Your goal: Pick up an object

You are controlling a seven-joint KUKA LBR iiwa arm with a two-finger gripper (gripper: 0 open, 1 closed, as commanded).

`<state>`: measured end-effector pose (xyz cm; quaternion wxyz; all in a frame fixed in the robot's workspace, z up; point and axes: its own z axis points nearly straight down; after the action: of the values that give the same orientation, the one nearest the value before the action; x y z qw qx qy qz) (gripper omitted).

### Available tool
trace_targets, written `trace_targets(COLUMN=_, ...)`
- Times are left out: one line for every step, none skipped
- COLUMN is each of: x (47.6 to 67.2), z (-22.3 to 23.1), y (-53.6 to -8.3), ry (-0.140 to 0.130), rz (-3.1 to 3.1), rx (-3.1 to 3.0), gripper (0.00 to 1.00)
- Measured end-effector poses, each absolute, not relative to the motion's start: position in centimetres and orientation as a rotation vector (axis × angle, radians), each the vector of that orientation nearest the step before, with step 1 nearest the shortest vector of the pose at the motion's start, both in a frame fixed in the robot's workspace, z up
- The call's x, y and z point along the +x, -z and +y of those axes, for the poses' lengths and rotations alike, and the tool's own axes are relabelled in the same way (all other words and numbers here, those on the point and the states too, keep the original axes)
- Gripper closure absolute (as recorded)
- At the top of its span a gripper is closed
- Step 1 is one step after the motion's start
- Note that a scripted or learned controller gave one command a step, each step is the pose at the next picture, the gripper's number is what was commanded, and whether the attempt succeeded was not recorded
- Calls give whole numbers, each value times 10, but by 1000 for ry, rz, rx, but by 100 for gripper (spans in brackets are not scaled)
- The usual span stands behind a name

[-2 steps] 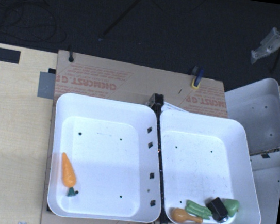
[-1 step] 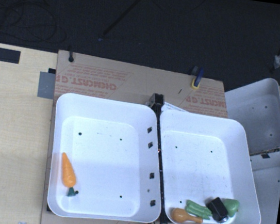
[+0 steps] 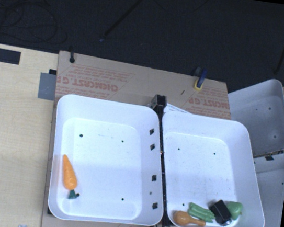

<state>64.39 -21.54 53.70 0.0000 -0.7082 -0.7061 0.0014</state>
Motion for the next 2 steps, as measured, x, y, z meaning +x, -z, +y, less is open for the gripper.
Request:
trace_targets(x=645, z=-211, y=-547, ry=-6, rz=-2226, rx=-2214, gripper=100)
trace_targets(x=645, z=-102, y=-537, ry=0, rz=-2230, rx=-2205, gripper=100)
